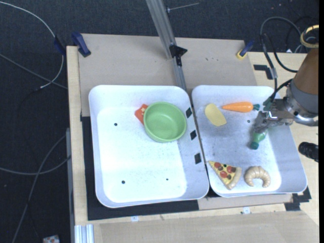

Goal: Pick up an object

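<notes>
My gripper (263,121) hangs over the right side of the right bin (288,158), reaching in from the right. Directly below its tip, touching or nearly touching it, lies a small green bottle-shaped object (256,138). An orange carrot (237,106) lies at the back of this bin, just left of the gripper. A pale yellow piece (215,115) rests beside the carrot. A pizza slice (225,173) and a croissant (257,176) sit at the bin's front.
The left bin (126,171) holds a green bowl (164,121) with a red-orange item (140,113) partly hidden behind its left rim. A metal rail (162,22) runs from the back down to the gap between the bins. Cables lie at the right.
</notes>
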Controlling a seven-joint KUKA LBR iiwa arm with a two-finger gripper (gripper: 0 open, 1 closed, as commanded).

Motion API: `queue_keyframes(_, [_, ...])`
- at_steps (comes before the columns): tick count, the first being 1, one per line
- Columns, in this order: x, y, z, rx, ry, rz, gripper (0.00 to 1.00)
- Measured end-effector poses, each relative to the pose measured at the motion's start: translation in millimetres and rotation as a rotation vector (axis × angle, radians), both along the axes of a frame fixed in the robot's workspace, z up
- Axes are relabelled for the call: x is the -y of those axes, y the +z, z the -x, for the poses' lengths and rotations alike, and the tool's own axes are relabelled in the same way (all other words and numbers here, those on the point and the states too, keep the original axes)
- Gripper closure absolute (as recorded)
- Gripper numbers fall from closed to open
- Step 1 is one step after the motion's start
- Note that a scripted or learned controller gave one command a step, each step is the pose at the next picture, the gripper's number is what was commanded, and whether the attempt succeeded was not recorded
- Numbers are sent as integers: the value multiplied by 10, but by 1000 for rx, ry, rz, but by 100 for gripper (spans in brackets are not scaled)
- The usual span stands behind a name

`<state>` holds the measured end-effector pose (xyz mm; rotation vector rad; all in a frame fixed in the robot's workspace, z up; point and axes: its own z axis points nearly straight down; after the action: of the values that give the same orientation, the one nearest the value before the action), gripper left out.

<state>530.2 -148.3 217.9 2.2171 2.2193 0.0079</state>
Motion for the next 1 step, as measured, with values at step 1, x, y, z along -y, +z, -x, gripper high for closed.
queue_keyframes(1, [-488, 134, -196, -3, 5, -2, 100])
